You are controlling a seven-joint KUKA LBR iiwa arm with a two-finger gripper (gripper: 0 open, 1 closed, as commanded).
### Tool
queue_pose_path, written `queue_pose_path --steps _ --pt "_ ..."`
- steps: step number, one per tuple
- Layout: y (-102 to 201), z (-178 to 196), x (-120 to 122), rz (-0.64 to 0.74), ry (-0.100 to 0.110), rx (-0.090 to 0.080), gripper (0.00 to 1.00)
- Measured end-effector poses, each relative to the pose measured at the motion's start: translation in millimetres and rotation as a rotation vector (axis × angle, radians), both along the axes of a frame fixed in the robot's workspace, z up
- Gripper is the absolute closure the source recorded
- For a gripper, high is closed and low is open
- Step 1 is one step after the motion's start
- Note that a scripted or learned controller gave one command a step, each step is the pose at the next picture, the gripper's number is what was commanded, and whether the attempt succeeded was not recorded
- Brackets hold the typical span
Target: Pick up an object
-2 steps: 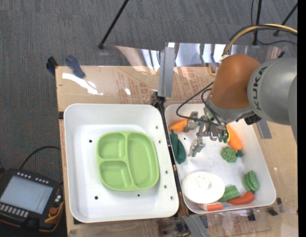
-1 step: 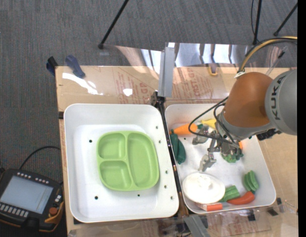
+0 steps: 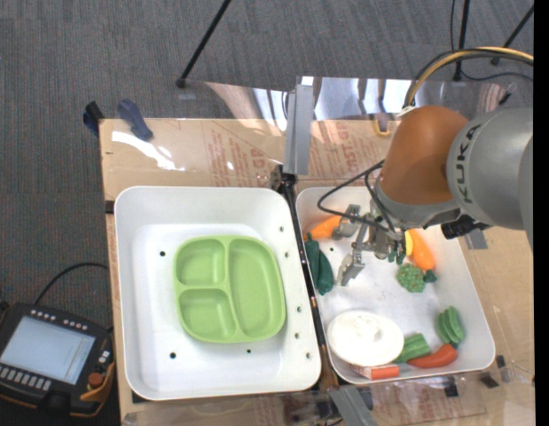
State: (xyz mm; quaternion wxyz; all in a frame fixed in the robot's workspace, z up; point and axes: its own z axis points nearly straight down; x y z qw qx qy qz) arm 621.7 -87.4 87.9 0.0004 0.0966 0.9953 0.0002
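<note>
Our tool (image 3: 356, 257) hangs with fingers parted (nothing between them), the dark green plastic cucumber (image 3: 321, 269) just beside it, leftward.

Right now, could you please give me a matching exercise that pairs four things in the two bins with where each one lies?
Things:
1. green divided plate
2. white round lid
3. broccoli piece
4. red pepper

Places:
A. near front edge of right bin, towards its right corner
B. middle of left bin
C. front of right bin, left of the red pepper
D. right bin, just below and right of the gripper

Pairs: 1-B, 2-C, 3-D, 4-A
</note>
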Motion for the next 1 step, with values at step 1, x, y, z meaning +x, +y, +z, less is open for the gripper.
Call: queue_pose_path --steps 1 --pt "-23.4 0.3 -74.3 -0.08 -0.002 0.0 0.0"
